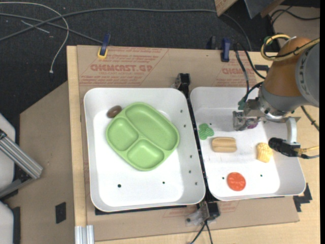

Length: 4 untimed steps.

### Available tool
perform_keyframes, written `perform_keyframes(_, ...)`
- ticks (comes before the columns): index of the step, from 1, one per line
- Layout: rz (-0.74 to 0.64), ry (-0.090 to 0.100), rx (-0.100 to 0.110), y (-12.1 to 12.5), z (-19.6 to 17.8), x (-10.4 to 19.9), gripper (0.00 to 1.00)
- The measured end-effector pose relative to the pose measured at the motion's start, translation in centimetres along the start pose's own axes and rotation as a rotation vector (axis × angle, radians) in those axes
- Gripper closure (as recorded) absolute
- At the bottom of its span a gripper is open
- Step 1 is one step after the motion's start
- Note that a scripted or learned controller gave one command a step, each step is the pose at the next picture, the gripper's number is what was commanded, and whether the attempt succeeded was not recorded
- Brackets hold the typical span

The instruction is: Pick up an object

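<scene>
Starting at the left bin (96, 187), a green divided tray (142, 135) sits in its upper middle with a small brown object (114, 111) touching the tray's upper left edge — both well apart from the arm and unlikely targets from here. Across the divider in the right bin (289, 184), a green leafy piece (205, 131) lies hard against the left wall, a tan bread-like piece (224, 144) just right of it, a red round object (235, 181) nearer the front, and a yellow piece (263, 152) toward the right. The gripper (247, 120) hangs over the bin's upper part, above bare floor between the tan and yellow pieces; something purplish shows at its tip, but whether its fingers are clenched, released or holding it I cannot tell. The likely failure is closing on nothing — a straight descent here would meet only bin floor. The leafy piece would also be awkward, with the wall blocking one finger.
</scene>
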<state>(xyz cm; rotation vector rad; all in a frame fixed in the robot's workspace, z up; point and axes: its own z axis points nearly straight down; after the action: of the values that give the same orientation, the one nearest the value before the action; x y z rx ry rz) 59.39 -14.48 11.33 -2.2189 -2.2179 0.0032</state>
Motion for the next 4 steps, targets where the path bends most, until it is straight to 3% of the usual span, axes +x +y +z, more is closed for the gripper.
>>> perform_keyframes(1,-0.001,0.000,-0.002,0.0,2.9,0.1,0.00)
perform_keyframes(2,0.000,0.000,-0.003,0.1,1.7,0.1,1.00)
perform_keyframes(4,-0.002,-0.002,-0.008,-0.1,-8.9,0.8,1.00)
